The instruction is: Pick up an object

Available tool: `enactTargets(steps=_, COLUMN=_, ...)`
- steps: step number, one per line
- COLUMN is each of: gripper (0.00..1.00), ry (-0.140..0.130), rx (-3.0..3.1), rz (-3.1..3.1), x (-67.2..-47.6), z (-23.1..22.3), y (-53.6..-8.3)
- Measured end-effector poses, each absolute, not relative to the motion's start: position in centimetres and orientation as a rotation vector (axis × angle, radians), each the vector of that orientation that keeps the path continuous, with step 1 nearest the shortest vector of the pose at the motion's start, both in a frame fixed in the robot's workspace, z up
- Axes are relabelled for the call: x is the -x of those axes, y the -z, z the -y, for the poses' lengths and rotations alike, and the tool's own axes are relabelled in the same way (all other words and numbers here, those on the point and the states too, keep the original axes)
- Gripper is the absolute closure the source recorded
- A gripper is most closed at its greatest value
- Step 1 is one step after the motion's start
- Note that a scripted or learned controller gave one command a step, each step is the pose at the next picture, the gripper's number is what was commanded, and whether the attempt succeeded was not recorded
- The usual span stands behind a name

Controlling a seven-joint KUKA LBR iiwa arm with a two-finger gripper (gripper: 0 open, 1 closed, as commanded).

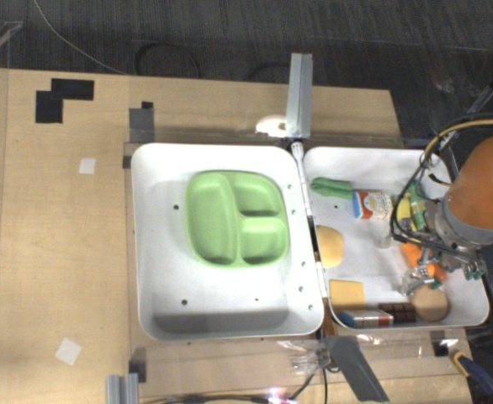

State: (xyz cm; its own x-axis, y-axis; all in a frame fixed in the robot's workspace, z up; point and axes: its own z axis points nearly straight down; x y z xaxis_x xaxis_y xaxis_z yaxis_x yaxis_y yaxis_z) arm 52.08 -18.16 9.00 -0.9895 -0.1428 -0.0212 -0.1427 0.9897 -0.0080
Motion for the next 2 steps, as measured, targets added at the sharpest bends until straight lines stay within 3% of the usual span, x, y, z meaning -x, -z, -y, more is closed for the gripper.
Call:
enactTargets(steps=1, gripper=1.00, ry=0.013, rx=0.228, rz=-3.100, x=-52.57, z=18.06, y=-10.17)
enactTargets(steps=2, gripper=0.00, ry=0.012, rx=0.228, rz=-3.101, x=-52.54, z=18.05, y=-10.12)
